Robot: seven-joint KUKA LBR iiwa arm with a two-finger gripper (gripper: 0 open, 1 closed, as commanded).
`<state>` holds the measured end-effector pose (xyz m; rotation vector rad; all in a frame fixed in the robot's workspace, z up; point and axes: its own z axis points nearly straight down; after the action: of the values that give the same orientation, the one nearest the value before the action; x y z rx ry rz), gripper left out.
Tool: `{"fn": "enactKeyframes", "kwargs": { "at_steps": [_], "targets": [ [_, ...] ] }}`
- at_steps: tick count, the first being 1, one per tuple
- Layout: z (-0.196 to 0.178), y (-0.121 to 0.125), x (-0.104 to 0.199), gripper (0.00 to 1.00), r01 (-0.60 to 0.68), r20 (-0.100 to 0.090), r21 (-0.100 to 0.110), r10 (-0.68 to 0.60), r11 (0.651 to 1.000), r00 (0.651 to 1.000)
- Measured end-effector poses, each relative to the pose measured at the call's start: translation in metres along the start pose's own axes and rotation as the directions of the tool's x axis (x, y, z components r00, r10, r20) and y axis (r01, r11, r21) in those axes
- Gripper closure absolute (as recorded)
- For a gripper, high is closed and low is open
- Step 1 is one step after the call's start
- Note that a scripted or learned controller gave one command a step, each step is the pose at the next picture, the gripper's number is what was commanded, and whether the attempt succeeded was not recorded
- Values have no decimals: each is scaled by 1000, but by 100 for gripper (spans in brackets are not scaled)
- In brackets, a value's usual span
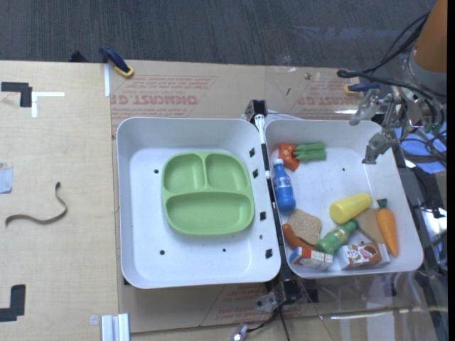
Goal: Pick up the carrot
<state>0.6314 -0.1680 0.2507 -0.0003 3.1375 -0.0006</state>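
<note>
Fingers (375,150) hang above the carrot (387,230), lengthwise, leafy end up-frame.

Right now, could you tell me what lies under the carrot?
The carrot lies along the right bin's right wall, its left side resting on a tan wedge. Whatever the carrot covers beneath stays hidden.

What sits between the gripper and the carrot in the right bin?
In the camera view, nothing: the gripper hangs over the right bin's upper right corner, the carrot lies below it by the right wall, and bare white floor runs between them. The yellow piece lies left of that line.
</note>
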Motion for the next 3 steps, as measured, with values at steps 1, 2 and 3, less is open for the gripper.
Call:
{"fn": "enactKeyframes", "kwargs": {
  "at_steps": [1, 2, 3],
  "targets": [
    [26, -54, 44, 0, 95, 0, 0, -95, 995, 995],
    [144, -53, 88, 0, 294, 0, 0, -294, 956, 956],
    [150, -40, 105, 0, 696, 22, -1, -696, 718, 718]
  ]
}}
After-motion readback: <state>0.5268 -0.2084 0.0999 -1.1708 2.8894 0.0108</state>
